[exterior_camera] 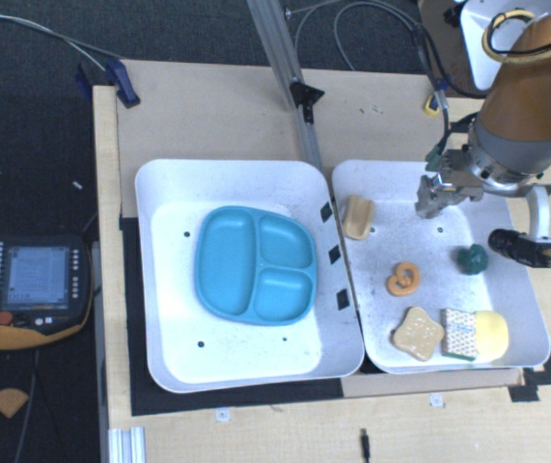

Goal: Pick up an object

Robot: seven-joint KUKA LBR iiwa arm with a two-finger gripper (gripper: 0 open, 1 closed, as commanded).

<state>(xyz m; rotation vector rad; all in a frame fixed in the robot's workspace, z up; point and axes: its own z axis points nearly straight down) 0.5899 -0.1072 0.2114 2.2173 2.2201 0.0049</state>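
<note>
The gripper [437, 199] hung over the right bin [537, 309] — grip unreadable — the green object [471, 258] lying just toward the camera.

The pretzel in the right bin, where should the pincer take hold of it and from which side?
Probably from straight above, pinching across the outer rim of the pretzel. It lies flat on the bin floor with bare space all round, so no side is blocked; its low, looped shape gives little to grip side-on. The pincer hangs above and to its right.
</note>
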